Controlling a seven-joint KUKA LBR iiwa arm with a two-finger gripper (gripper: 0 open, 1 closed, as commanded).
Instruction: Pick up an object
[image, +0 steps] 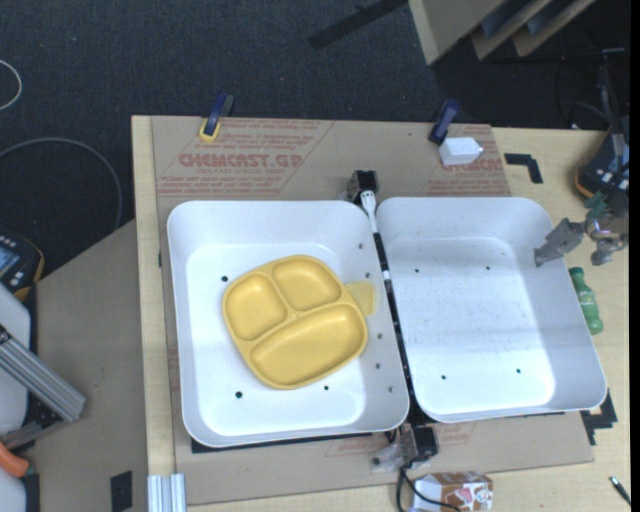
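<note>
yellow three-compartment plate (294, 320) lies tilted in left white bin (190, 330).

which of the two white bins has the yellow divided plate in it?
The left bin. The yellow divided plate lies in its middle, while the right bin is the one nearer the end effector.

Flat brown cardboard-covered surface (300, 150) with red printed lettering, carrying two shallow white plastic bins side by side, left bin (190, 330) touching right bin (560, 370); small white block (460, 151) near the far edge; green marker (587, 298) just beside the right bin.
</note>
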